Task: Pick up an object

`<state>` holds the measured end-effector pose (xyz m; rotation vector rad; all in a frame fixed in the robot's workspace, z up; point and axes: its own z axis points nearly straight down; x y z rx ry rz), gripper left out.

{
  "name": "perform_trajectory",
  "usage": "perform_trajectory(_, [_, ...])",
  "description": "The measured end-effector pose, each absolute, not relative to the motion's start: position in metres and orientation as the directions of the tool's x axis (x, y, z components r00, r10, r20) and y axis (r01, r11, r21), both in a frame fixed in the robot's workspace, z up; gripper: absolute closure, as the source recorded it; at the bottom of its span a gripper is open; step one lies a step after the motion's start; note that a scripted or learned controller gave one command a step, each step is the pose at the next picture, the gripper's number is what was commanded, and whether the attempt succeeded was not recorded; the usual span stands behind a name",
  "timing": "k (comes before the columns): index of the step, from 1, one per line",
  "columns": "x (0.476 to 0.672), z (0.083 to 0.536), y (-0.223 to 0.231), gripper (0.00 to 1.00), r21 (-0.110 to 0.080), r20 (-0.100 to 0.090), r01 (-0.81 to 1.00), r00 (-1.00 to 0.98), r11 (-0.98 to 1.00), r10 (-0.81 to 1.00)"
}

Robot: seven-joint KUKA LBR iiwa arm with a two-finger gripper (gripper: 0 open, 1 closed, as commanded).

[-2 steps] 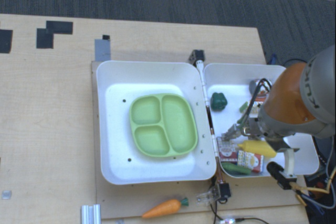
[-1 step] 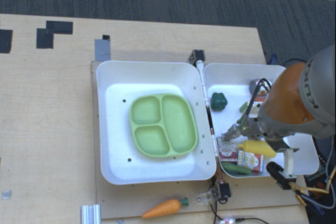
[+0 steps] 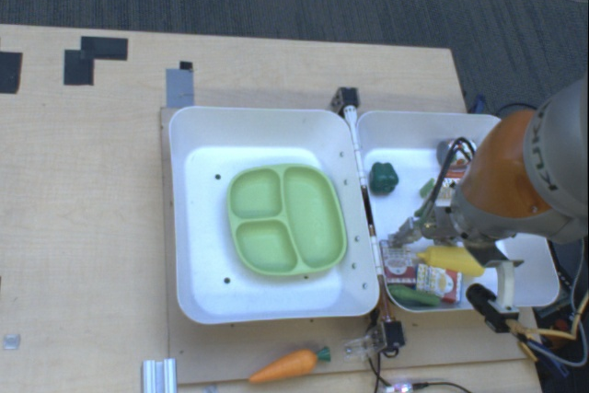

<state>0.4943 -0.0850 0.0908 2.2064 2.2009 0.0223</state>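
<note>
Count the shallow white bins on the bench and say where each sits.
2. The left shallow white bin holds a light green divided plastic tray. The right shallow white bin sits beside it, partly covered by the grey and orange arm.

No text, brand, number or sign can be read anywhere in the view. The red and white packet [image 3: 405,268] in the right-hand bin [image 3: 538,285] carries printing, but it is too small and blurred to make out. The dark rectangular patches [image 3: 92,58] on the tabletop [image 3: 83,216] bear no lettering that can be told.
</note>
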Motion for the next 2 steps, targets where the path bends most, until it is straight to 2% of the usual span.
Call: perform_trajectory(2, [0.4941, 0.0906, -0.0868, 0.00, 0.027, -0.006, 1.000, 0.001, -0.001, 1.000])
